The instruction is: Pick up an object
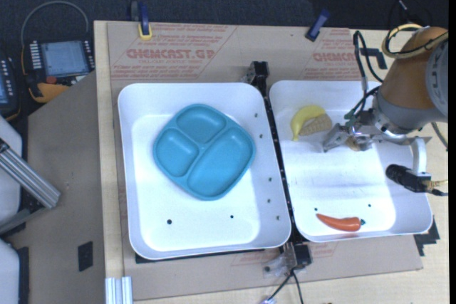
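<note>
**Gripper low in the right bin, beside the yellow piece**

Starting at the left of the frame, I see the left bin [135,153] holding one thing: a blue divided plate [204,150] with three compartments, lying flat near the bin's middle and slightly turned.

Across the divider, the right bin [399,217] carries two objects. In its upper left part sits a yellow banana-like piece [306,117] with a tan wedge [316,126] touching its lower right side; I cannot tell whether the two are one toy or separate things. Near the bin's lower edge, towards the middle, lies a red chili pepper [338,222] with a small green stem at its right end, well apart from the yellow piece.

Further right, my gripper [335,141] is down inside the right bin, its metal fingers pointing left and ending just beside the tan wedge. From this angle I cannot tell how wide the fingers stand, and I see nothing between them. The arm's orange band [407,78] shows at the upper right.
</note>
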Controlling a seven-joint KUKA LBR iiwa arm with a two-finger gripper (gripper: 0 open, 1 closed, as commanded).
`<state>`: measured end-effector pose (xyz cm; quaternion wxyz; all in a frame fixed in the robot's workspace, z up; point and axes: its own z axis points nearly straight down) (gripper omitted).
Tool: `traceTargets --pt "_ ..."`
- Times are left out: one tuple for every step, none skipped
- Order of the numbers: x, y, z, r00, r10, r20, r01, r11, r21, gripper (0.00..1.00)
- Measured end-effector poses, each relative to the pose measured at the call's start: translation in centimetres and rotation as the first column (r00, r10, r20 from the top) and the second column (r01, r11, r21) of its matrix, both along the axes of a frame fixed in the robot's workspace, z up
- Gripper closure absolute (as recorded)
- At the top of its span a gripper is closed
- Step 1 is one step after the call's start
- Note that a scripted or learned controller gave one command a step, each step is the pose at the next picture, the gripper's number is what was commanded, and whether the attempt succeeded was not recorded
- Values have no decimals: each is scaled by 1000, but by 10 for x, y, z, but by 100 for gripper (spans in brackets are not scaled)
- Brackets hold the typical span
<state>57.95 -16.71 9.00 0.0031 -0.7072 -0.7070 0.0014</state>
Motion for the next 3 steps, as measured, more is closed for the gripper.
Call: traceTargets --pt "2 0 -2 1000 1 8 -1 1000 -1 0" --pt "3 -2 9 1000 0 16 0 1000 -8 100" --pt "2 -6 72 1000 1 13 -1 1000 -5 100"
